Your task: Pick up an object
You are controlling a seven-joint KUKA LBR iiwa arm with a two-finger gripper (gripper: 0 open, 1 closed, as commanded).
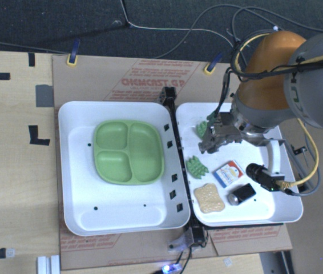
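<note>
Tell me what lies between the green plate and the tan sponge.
In the camera view, between the plate and sponge: the two bins' adjoining rims with black clips.

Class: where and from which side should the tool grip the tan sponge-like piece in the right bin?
Grip the tan piece across its two longer sides, coming straight down from above. It lies flat and low, with the bin wall close on one side and a black object on the other.
</note>
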